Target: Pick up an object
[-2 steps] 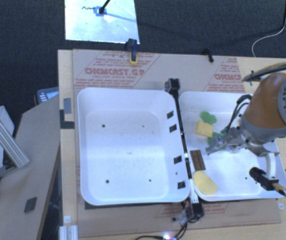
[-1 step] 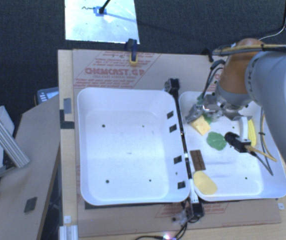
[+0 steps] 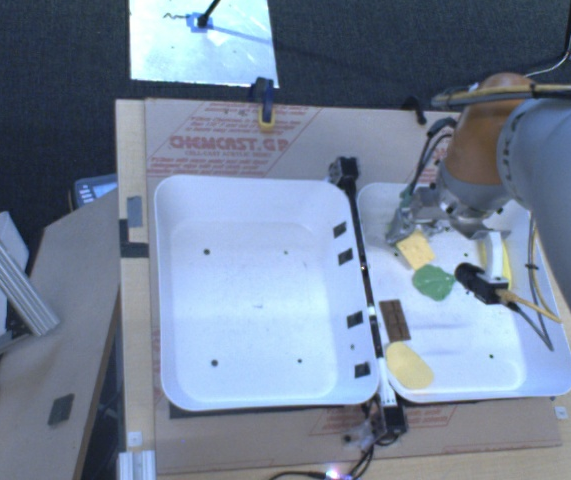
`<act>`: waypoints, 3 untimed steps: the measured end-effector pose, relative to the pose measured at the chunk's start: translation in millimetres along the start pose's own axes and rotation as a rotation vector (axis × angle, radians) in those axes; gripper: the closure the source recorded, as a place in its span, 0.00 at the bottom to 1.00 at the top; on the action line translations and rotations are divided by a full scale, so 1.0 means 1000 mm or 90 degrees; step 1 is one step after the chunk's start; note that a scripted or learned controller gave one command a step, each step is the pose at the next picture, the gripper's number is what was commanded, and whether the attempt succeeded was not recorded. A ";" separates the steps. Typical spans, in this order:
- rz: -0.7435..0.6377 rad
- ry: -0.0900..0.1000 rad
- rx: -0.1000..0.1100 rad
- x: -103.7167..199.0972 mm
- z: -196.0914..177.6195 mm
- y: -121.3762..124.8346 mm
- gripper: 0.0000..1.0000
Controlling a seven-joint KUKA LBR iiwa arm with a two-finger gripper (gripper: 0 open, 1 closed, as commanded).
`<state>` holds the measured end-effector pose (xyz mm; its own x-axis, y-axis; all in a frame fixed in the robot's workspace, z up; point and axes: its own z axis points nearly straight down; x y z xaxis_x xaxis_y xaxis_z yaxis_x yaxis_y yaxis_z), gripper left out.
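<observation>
Yellow block (image 3: 415, 250): lies flat and askew on the floor of the white bin (image 3: 485, 360) beneath the tool (image 3: 409, 220), right at the tool's tip, touching it or very nearly so; cannot tell which. Tool: hangs low over the far part of that bin, at the end of the grey arm (image 3: 560, 153) with its orange band (image 3: 477, 143); released or clenched, cannot tell from this slant. Green lump (image 3: 432, 284): just past the block on the side away from the tool, toward the camera, close beside the block and apart from the tool. Brown flat piece (image 3: 394, 320): farther from the tool again, lying by the bin wall that faces the neighbouring bin. Pale yellow oval (image 3: 409, 367): farthest from the tool, well apart, near the bin's corner closest to the camera. Second white bin (image 3: 255, 308): beside the tool, across the adjoining walls, on the side away from the arm. Desk (image 3: 225, 138): under both bins, with red printed lettering showing beyond the tool.
</observation>
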<state>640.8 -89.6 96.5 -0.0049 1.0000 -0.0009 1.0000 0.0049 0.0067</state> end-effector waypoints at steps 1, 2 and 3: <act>-0.001 0.001 0.000 0.027 -0.094 -0.043 1.00; -0.001 0.002 0.005 0.067 -0.106 -0.104 1.00; -0.002 0.002 0.003 0.106 -0.147 -0.139 1.00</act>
